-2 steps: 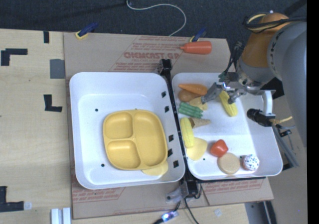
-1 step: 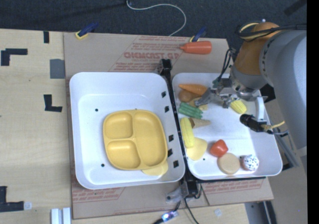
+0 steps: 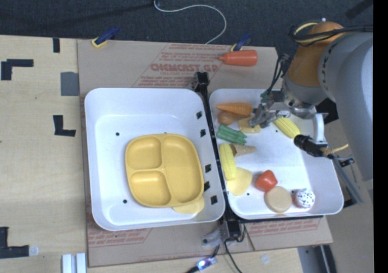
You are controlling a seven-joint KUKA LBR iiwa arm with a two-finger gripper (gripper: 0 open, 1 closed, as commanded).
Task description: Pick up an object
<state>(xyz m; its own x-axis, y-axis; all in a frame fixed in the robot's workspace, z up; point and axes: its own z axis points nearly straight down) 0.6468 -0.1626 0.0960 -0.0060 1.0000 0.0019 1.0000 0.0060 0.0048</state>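
Note:
My gripper (image 3: 259,117) hangs over the back of the right bin (image 3: 315,205), just right of an orange carrot (image 3: 235,108) and above a pale yellow piece (image 3: 247,125). A corn cob (image 3: 287,125) lies right beside it. Further forward in the same bin lie a green pod (image 3: 231,134), a second corn cob (image 3: 227,161), a yellow slice (image 3: 240,181), a red tomato (image 3: 265,180), a tan round piece (image 3: 279,199) and a white dotted ball (image 3: 304,198).
The left bin (image 3: 103,120) holds a yellow divided plate (image 3: 163,168). Another carrot (image 3: 239,57) lies on the cardboard behind the bins. A white cable (image 3: 194,8) loops across the dark cloth at the back.

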